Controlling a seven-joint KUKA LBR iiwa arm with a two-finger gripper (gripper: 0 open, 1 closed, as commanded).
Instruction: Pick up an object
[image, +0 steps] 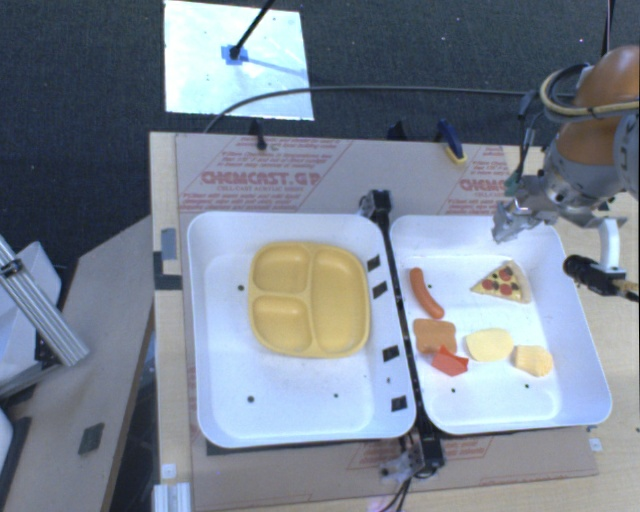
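Grey arm (590, 150) with orange band, reaching in from the right, end effector (506, 228) pointed downward.

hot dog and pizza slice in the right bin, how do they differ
The long orange-red toy hot dog is a narrow rounded rod, one plain colour; the triangular toy pizza slice is a flat wedge, yellow with red and dark toppings. The hot dog lies near the bin's left side, by the divider; the pizza slice lies farther right, nearer the hand. Both rest flat on the floor of the right white bin, untouched.
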